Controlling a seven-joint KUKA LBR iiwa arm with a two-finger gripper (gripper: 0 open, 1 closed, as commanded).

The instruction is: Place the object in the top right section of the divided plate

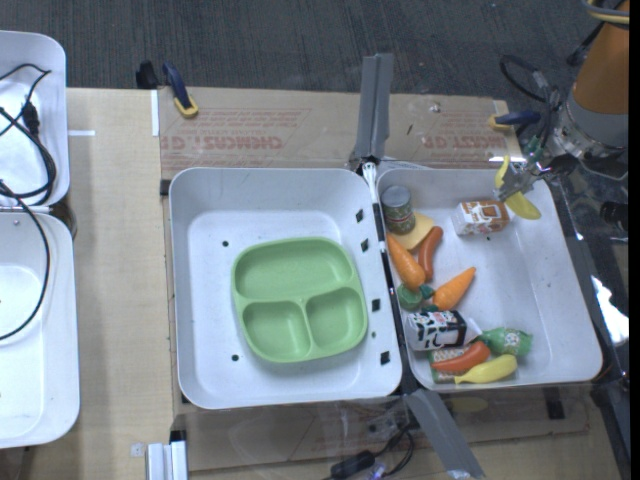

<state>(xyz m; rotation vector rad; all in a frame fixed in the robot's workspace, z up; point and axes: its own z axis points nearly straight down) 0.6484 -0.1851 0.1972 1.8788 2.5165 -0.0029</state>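
In the camera view, the grey arm with its orange band (612, 63) is reaching in from the far right, and the gripper (517, 180) is hanging over the far right corner of the right bin (570, 298). A yellow banana-shaped toy (520, 200) is sitting right at the fingers, partly hidden by them; whether they are closed on it or merely resting against it I cannot tell.

The green divided plate (298, 298) is lying in the middle of the left bin (200, 268), with one large section on its far side and two smaller sections on its near side.

The right bin is holding a scatter of toy food. A small can (397, 209) is standing near the far left corner, with a yellow wedge (424, 231) just beside it. A small box (482, 217) is lying near the gripper. Two carrots (405, 260) (452, 288) are lying toward the middle, a red sausage (431, 249) between them. A black-and-white carton (436, 329) is lying near the front, beside a green vegetable (508, 341), a red pepper (462, 357) and a yellow piece (490, 370).

Both bins are resting on the wooden worktop (260, 128).
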